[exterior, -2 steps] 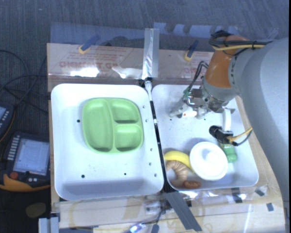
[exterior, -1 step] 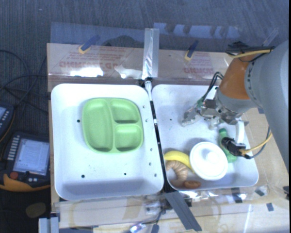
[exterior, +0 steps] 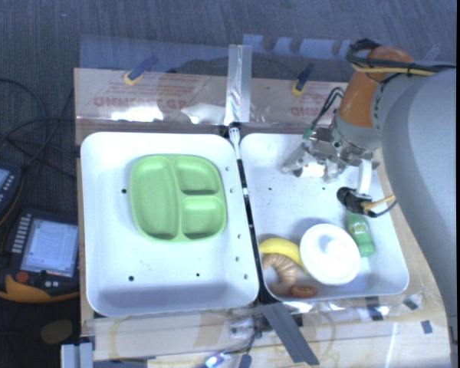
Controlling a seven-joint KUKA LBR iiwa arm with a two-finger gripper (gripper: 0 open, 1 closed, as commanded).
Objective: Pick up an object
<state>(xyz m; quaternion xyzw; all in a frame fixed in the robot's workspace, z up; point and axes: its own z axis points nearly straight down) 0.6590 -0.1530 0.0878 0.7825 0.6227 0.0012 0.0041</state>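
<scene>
Several objects crowd the right bin's point(exterior: 270, 205) front corner; the gripper point(exterior: 316, 163), fingers apart and empty, may grab two together.

Two bins are sitting side by side. A divided plate point(exterior: 179, 196) is lying in the left bin point(exterior: 107, 274). In the right bin point(exterior: 272, 163), a bowl point(exterior: 330, 253) is sitting near the front, a banana point(exterior: 280, 248) just left of it and a small bottle point(exterior: 360, 234) touching its right.

Smooth matt green plastic tray point(exterior: 178, 196) in glossy white plastic bin point(exterior: 100, 228)
</scene>
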